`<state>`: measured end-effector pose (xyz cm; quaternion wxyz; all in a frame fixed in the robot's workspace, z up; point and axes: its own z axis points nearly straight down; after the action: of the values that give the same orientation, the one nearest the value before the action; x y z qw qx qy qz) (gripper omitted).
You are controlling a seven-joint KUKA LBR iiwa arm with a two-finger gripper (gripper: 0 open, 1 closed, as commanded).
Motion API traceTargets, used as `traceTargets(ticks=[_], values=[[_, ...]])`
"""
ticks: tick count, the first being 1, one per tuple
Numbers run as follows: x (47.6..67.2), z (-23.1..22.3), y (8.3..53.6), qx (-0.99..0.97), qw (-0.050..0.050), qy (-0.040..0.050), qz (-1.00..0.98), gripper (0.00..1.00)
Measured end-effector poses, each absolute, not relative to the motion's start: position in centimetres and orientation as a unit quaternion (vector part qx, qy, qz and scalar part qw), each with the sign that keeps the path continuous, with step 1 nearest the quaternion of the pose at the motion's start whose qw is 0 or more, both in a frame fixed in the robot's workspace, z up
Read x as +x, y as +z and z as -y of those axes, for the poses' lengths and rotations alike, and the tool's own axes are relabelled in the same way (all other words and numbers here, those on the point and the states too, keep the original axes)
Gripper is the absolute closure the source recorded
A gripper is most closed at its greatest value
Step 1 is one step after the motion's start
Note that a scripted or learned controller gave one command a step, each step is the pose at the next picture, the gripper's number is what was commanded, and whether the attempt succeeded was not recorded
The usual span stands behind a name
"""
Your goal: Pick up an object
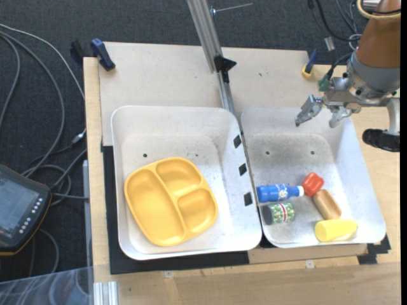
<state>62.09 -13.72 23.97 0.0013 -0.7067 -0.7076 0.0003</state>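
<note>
Camera view: the tool (322, 114) hangs with its fingers apart and nothing between them, over the right bin (356, 164), far from the toys.

Right bin (356, 164) — bare rear, crowded front

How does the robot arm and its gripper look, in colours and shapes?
The arm is a thick rounded cylinder, orange-brown on top with a grey section beneath. The gripper below it is grey metal with two thin fingers. A small green part sits beside the wrist.
</note>
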Motion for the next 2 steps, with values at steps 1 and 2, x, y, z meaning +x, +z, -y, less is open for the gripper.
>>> traceTargets(ticks=[1, 2], values=[[62.1, 13.7, 24.0, -0.707, 0.001, 0.0003, 0.708, 0.00], [61.6, 13.3, 19.6, -0.707, 0.003, 0.0016, 0.707, 0.00]])
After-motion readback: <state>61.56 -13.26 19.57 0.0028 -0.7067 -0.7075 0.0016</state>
